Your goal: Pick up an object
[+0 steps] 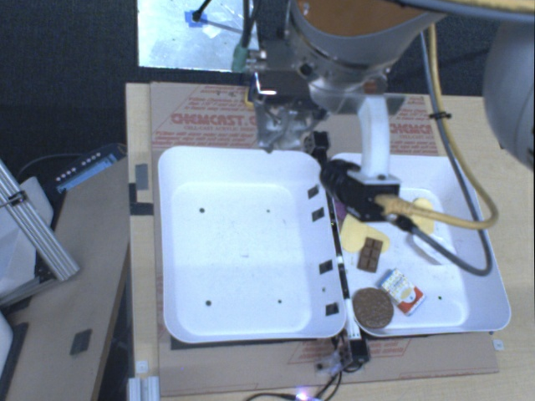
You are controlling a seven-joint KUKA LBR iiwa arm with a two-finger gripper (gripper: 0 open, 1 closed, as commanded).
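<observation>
Objects for picking lie together in the near-left part of the right bin (pixel 481 303), four that can be counted, all loose and none lifted. Largest in the scene is the grey arm (pixel 359 23), its rounded body with an orange band filling the top of the view, and thick yellow and grey hoses loop down from it over the right bin. Two shallow white bins with rounded corners sit side by side on a brown cardboard sheet printed with red lettering; the left bin (pixel 242 241) is smooth, glossy plastic with four small dark dots on its floor. The gripper (pixel 288 136) is a shiny metal cluster hanging over the far rim of the left bin, well apart from the objects; whether it is open or closed cannot be told. Among the objects, a flat pale yellow piece (pixel 361 234) with a rounded outline lies nearest the divider between the bins. Just beyond its near edge is a round brown disc (pixel 373 307) with a rough, grainy top and a pale rim. Beside the disc to the right lies a small rectangular packet (pixel 402 291) in white, red and orange, its long axis running diagonally from far-left to near-right. Smallest is a dark brown rectangular bar (pixel 370 254), resting on the yellow piece, its long axis pointing roughly toward and away from the camera.
</observation>
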